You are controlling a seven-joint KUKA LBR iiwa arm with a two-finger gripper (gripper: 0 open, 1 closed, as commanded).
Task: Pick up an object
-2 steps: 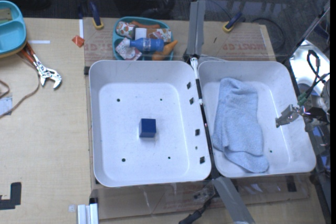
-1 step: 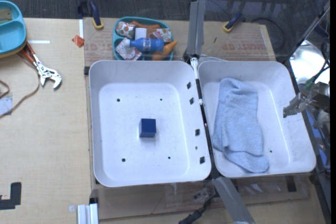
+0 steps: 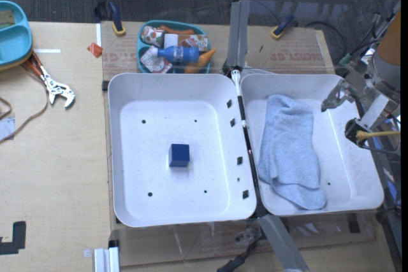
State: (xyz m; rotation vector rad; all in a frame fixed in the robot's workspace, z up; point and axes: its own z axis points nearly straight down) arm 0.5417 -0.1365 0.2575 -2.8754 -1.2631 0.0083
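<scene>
A small dark-blue cube [image 3: 180, 155] is seen alone near the middle of the left shallow white plastic bin [image 3: 127, 200]. A crumpled pale-blue cloth towel [image 3: 290, 150] is laid lengthwise in the right white bin [image 3: 357, 197]. The two-finger gripper [image 3: 341, 99] is held at that bin's right rim, just beside the towel; nothing is seen between its fingers, and whether they are spread cannot be told. Towel is nearest target; a raised fold should be pinched from above.

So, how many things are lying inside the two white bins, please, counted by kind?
Blue block: 1, in the left bin.
Light blue towel: 1, in the right bin.
Total: 2
</scene>
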